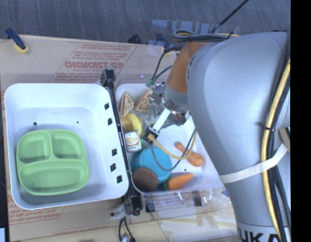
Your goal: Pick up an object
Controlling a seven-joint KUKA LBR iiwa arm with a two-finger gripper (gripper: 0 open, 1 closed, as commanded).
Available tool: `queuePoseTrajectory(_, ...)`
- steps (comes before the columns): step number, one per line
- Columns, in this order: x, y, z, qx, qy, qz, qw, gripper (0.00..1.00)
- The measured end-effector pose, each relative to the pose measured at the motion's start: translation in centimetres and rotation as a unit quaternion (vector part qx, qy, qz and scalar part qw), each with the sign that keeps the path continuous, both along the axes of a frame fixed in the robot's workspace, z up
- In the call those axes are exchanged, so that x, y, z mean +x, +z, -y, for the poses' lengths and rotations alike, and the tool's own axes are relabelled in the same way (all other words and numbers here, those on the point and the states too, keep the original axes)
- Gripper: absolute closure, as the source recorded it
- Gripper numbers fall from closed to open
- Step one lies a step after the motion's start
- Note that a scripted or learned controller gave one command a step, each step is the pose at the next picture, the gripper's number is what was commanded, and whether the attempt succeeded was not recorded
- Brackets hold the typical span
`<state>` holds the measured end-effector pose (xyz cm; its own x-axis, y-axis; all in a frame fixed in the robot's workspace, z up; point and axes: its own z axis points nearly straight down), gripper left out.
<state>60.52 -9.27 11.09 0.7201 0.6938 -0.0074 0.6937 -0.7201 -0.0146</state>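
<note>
Likeliest target: yellow fruit (131, 121), lying in right bin (206, 178) close against the wall shared with left bin (59, 92). Roundish from above, so no clear long axis to line up with. Just left of gripper (159, 105) and a little nearer the camera's lower edge; near but apart, nothing seen held. Gripper opening: cannot be told, hidden under the wrist. Only one arm here, reaching in from the right, so a short shift leftward and downward probably needed, judged from the layout. Crowded neighbours: two sandwich wedges (126, 104) just above the fruit, one leaning toward the gripper; small can (133, 141) upright just below it, touching or nearly so. Further down, blue bowl (154, 163), brown ball (145, 178) against the bowl's rim, and carrot (179, 180) lying left-to-right along the near wall. Orange spoon (188, 155) beside the bowl, partly under the arm. Risk of nudging can or wedge on descent. Out in the left bin, green divided plate (52, 160), well apart.
</note>
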Motion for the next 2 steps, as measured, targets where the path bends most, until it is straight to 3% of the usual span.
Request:
queuePoseTrajectory(1,-2.5,8.2,-4.3,-0.0006,0.073,0.005,0.9973,1.0)
queuePoseTrajectory(2,-0.1,8.0,-4.2,-0.0023,0.03,0.003,0.9995,1.0)
